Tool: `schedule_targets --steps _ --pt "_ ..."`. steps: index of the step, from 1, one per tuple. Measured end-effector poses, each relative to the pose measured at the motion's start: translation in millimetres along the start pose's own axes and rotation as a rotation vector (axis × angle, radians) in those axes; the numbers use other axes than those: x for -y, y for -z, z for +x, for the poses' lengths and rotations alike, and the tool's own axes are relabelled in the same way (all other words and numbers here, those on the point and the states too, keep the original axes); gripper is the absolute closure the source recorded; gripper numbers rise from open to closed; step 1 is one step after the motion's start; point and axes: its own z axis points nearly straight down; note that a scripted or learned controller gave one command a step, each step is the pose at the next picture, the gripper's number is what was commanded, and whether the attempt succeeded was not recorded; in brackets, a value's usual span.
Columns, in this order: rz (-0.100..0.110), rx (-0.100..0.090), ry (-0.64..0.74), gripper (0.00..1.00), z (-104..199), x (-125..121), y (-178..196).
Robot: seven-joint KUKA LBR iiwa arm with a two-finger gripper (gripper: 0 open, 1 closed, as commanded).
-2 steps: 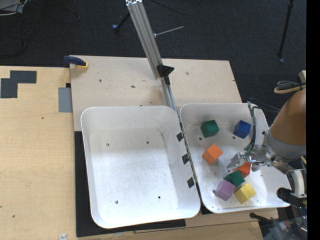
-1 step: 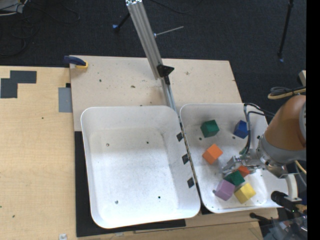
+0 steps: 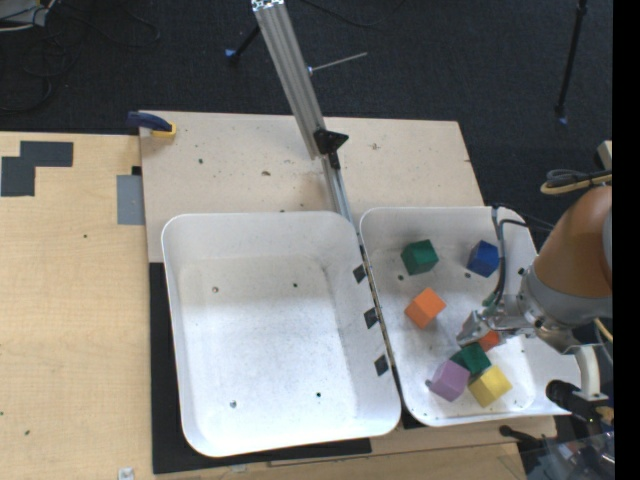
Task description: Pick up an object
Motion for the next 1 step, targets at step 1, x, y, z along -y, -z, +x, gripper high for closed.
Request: schedule_targets --steps 1 --pt "-0.004 0.002 0.010 1.00 9.6 2.9 51.1"
